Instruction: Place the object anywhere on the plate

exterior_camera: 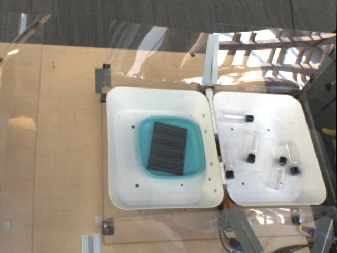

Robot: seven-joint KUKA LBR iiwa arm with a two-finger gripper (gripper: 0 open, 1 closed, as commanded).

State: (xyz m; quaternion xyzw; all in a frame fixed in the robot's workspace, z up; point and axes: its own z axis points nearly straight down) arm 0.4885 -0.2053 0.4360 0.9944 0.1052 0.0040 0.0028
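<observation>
In the left bin point(121, 194) the teal plate point(196, 152) sits about centre, and the dark ribbed block point(168, 148) lies flat on it, tilted slightly with its long side running from 12 to 6 o'clock. I judge that block to be the task's thing, and the placing looks done. I cannot tell whether my gripper is released or clenched, so the first risk is mine. If I come back down over the plate on a wrong guess, I could shove the block toward the plate's rim at 6 o'clock, where its lower edge already lies close to the upward curve. It could then end up half on the plate and half on the bin floor. The ribbed top could also catch on me and get dragged when I lift away. Further right, a small black-capped vial point(229, 174) lies against the seam between the bins, at 8 o'clock in the right bin point(310, 194). A low sweep across the seam could flick it over. The other clear vials, one at 11 o'clock point(238, 118), one near centre point(253, 147) and a pair toward 4 o'clock point(289, 157), lie on their sides. They are hard to see against the white and would probably roll at any nudge.
</observation>
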